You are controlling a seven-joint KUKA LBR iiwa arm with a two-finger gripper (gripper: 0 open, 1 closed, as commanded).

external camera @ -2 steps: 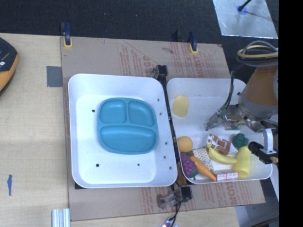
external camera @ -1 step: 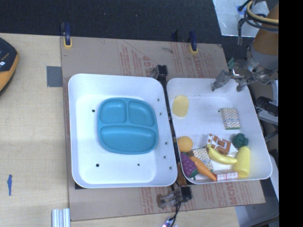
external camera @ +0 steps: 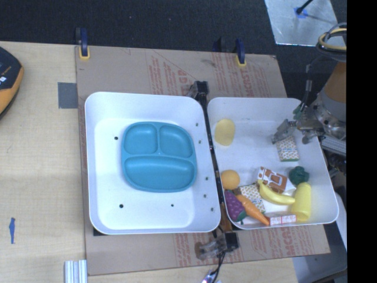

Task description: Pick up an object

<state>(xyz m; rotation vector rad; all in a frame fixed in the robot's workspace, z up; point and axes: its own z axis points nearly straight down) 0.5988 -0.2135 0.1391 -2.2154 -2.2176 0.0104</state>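
Cardboard-covered bench, two white bins: gripper (external camera: 293,130) hangs spread over the right bin (external camera: 259,114), so I'd center on that small packet (external camera: 288,150) before dropping and closing.

Light: bright, even, from overhead
Glare: shallow white plastic bins (external camera: 100,158) look washed out
Focus: slightly soft, grainy

The arm is reaching in from the right, orange band showing above the wrist. The gripper (external camera: 293,130) is hanging over the right bin's (external camera: 259,114) far right part.
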